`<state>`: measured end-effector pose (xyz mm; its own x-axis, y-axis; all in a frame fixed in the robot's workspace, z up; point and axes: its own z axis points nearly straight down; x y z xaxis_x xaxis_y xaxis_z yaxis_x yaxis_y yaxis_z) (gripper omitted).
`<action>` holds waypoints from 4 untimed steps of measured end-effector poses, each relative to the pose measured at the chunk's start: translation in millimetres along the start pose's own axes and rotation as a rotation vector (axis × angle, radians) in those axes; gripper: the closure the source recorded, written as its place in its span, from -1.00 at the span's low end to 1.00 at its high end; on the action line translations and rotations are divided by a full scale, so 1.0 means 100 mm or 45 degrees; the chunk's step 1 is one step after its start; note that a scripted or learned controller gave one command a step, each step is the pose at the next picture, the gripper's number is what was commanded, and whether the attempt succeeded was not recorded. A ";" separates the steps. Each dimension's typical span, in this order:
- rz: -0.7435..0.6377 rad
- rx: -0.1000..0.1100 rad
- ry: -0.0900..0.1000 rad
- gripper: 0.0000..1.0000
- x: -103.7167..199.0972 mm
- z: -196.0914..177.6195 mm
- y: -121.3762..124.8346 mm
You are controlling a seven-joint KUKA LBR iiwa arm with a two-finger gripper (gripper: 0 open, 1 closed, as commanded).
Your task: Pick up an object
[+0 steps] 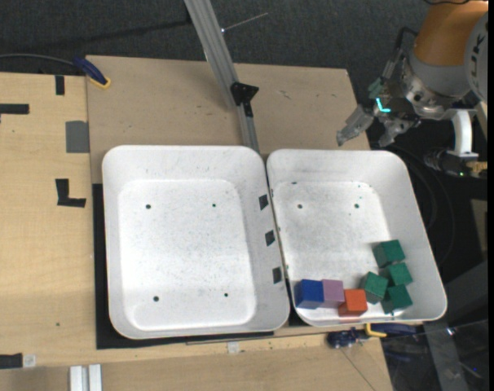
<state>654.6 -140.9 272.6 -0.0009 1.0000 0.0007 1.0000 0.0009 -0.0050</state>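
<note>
Small blocks lie in the near right corner of the right bin (pixel 337 169): a blue block (pixel 310 292), a purple block (pixel 333 290), an orange block (pixel 355 301) and several green blocks (pixel 389 253) bunched against the right wall. My gripper (pixel 369 133) hangs beyond the far right corner of that bin, above the bench edge and well away from the blocks. Its fingers are spread open with nothing between them.
The left bin (pixel 182 243) stands beside the right one, the two rims touching. A slanted metal rail (pixel 218 43) runs down from the top to the gap between the bins. A blue clamp (pixel 93 70) lies at the bench's far left.
</note>
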 end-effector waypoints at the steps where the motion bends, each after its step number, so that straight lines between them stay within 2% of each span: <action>1: -0.002 -0.005 -0.002 -1.00 0.00 -0.03 0.01; 2: 0.000 0.002 -0.002 -1.00 -0.07 0.56 0.06; 3: 0.000 0.003 -0.001 -1.00 -0.05 1.12 -0.05; 4: -0.001 0.003 0.000 -1.00 0.06 1.71 -0.04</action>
<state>650.1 -135.2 102.1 -0.0020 1.0000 0.0003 1.0000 0.0020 -0.0073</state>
